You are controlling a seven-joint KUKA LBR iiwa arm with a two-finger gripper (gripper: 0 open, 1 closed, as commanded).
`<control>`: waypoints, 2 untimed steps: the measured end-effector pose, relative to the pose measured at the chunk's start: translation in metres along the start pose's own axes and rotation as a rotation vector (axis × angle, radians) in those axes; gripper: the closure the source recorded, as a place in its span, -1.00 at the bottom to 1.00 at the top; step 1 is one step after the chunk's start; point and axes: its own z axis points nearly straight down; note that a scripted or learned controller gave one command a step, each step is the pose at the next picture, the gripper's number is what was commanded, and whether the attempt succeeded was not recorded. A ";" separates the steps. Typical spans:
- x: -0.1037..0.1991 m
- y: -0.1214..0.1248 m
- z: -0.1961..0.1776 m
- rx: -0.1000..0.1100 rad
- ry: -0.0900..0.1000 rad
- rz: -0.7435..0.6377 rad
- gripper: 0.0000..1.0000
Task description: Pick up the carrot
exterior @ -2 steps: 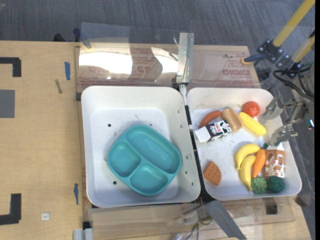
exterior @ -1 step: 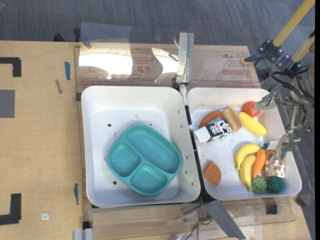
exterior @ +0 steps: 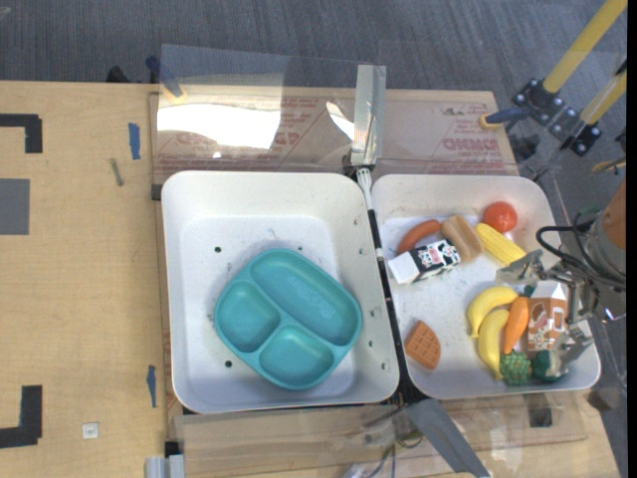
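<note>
The carrot (exterior: pixel 516 324) is found in the right bin (exterior: pixel 463 189), near its right wall, lying between the bananas (exterior: pixel 490 317) and a small carton (exterior: pixel 546 325), its long axis nearly upright in the view, leafy end toward the near rim. The jaws (exterior: pixel 569 307) are seen just right of it, over the carton; their opening cannot be told. The carrot is smooth, tapered, orange.

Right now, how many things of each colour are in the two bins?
Teal: 1, plate
Red: 2, tomato, sausage
Yellow: 2, corn, bananas
Orange: 2, carrot, waffle
Tan: 1, bun
White: 2, cartons
Green: 1, broccoli
Total: 11
</note>
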 end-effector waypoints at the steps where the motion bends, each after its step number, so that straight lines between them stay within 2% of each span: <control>1: -0.012 0.009 0.092 0.009 -0.020 0.055 -1.00; 2: -0.013 0.010 0.081 0.008 -0.021 0.054 1.00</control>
